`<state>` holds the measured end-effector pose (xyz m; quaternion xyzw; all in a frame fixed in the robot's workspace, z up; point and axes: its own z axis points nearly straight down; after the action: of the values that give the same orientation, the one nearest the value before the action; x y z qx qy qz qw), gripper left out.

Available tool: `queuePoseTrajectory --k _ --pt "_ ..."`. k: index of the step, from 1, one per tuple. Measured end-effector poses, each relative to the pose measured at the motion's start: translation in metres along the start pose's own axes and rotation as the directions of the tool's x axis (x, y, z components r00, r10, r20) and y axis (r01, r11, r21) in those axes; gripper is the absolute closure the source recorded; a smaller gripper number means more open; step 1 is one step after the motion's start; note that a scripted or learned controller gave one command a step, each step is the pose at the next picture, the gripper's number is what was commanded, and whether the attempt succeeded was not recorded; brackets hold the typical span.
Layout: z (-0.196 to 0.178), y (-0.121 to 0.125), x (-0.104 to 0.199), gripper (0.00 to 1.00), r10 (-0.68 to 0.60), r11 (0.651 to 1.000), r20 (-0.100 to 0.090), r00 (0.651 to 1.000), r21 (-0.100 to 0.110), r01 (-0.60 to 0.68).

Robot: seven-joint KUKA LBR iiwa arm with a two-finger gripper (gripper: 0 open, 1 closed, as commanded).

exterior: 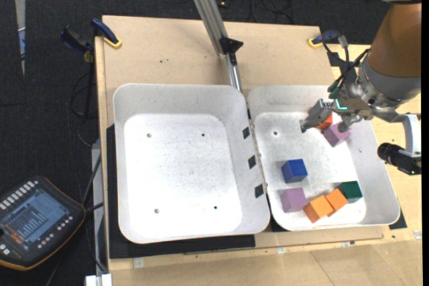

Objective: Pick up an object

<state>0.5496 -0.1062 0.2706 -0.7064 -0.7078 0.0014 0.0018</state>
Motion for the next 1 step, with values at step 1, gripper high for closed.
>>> queuePoseTrajectory --k 1 --pt "-0.0022 0.0007 -0.0002 0.0 0.002 1.0 0.001 1.0 -0.004 -0.002"
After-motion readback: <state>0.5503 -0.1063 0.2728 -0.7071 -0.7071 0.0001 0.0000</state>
